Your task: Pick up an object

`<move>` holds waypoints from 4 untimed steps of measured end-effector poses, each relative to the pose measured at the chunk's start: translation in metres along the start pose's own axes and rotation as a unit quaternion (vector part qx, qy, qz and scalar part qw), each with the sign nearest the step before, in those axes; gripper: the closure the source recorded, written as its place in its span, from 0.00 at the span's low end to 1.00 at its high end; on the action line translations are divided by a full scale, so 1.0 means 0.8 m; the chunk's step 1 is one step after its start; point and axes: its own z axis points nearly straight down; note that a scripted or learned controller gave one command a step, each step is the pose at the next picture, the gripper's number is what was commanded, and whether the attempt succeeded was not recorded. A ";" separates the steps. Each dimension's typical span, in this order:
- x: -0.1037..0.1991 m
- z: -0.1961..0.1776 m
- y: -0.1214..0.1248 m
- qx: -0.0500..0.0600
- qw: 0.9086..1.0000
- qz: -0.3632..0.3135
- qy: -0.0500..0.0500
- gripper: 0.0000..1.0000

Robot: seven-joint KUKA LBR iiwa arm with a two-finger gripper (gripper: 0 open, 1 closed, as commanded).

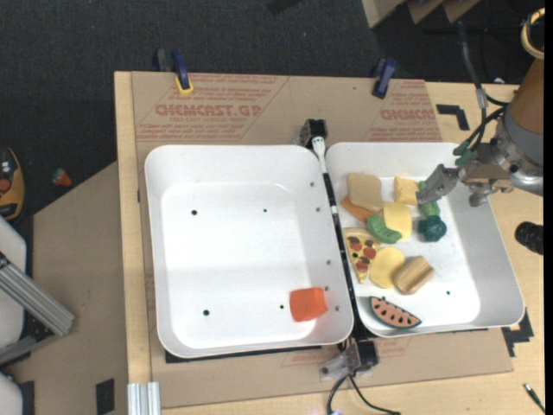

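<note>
Two white bins sit side by side; the left bin (173, 232) has an orange block (308, 303). Over the right bin (484, 275), the gripper (454, 188) hangs with fingers spread, holding nothing, above the toy food (389, 232).

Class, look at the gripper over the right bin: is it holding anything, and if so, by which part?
Nothing is held. The gripper hangs open above the toy food in the right bin, with no item between its fingers.

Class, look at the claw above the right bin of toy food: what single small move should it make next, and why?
Probably lower straight down. The claw hangs over the right white bin with nothing between its fingers, beside the small dark green round toy and the yellow cheese-like block, so a short descent would bring it around one.
</note>
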 end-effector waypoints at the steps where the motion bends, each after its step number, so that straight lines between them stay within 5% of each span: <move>1: 0.007 0.237 -0.039 0.004 1.000 0.000 0.001 0.00; 2: 0.005 0.216 -0.035 -0.002 1.000 0.001 -0.001 1.00; 3: 0.055 0.107 0.061 -0.007 1.000 -0.003 -0.001 1.00; 4: 0.109 -0.116 0.087 -0.011 1.000 -0.003 0.000 1.00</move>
